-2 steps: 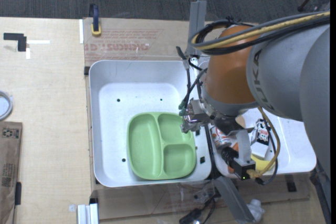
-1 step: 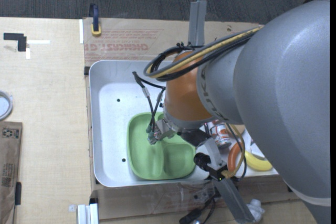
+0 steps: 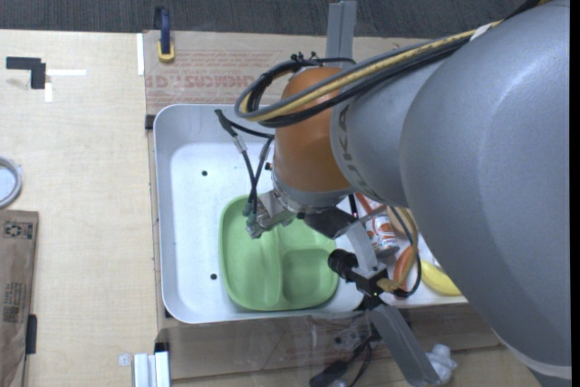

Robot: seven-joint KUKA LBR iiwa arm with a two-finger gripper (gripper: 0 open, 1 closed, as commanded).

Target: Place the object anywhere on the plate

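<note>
A light green plate point(image 3: 272, 272) lies in the front part of the left white bin point(image 3: 181, 195). My gripper point(image 3: 258, 218) hangs over the plate's back left rim, below the orange band of the wrist. No object shows at the gripper. A yellow banana point(image 3: 441, 280) and a red-and-white packet point(image 3: 385, 231) lie to the right of the plate, partly hidden behind the arm. The large grey arm covers the right bin.
A blue-and-yellow clamp point(image 3: 163, 45) sits on the bench behind the bin. A tape roll point(image 3: 5, 182), a brown cardboard piece point(image 3: 16, 285) and a black bracket point(image 3: 27, 68) lie far left on the bench.
</note>
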